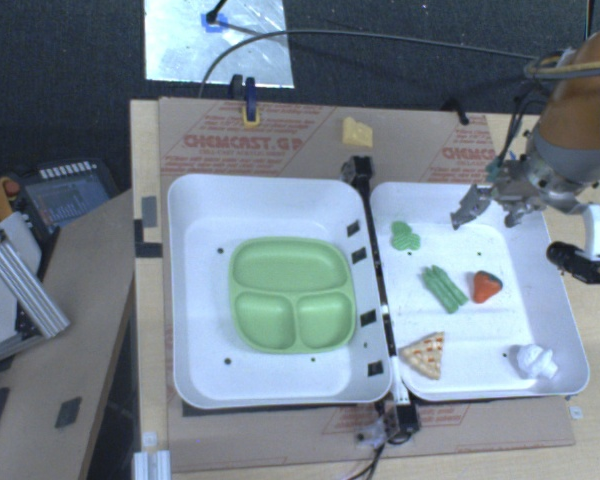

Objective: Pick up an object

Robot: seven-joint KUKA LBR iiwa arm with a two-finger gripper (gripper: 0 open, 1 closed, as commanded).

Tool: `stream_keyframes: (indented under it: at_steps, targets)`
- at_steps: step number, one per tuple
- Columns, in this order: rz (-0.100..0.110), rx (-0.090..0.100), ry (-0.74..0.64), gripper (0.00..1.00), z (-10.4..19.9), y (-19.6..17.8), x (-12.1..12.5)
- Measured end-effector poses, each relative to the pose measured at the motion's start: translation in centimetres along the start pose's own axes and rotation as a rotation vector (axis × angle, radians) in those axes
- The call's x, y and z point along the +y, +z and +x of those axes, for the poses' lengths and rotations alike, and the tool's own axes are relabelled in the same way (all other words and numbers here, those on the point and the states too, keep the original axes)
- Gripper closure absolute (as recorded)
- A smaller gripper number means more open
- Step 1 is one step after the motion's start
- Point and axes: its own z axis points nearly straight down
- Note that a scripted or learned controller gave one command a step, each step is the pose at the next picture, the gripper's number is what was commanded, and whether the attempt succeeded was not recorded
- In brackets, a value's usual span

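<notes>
Camera view: gripper [488, 204] hanging over the back of the right bin [570, 328], fingers spread apart, nothing between them. Probably parked high to line up a drop. Plenty to choose from below: green bean bundle [444, 288] mid-bin, long axis running from back-left to front-right; strawberry [487, 286] just beside it, leafy end toward the front; broccoli bit [405, 236] further back; pizza slice [424, 354] at the front, tip pointing left. Green divided plate [288, 295] alone in the left bin [195, 268].

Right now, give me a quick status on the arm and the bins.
Gripper above right bin, holding nothing. Strawberry, green beans, pizza slice untouched. Nothing in the way.
</notes>
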Motion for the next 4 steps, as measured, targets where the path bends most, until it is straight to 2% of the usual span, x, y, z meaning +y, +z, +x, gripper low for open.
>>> stream_keyframes:
  at_steps: [1, 4]
  targets:
    - [-0.012, -0.002, -0.002, 0.0, 0.0, -0.7, 0.3]
    - [-0.009, -0.001, 0.0, 0.0, 0.5, 11.9, 0.2]
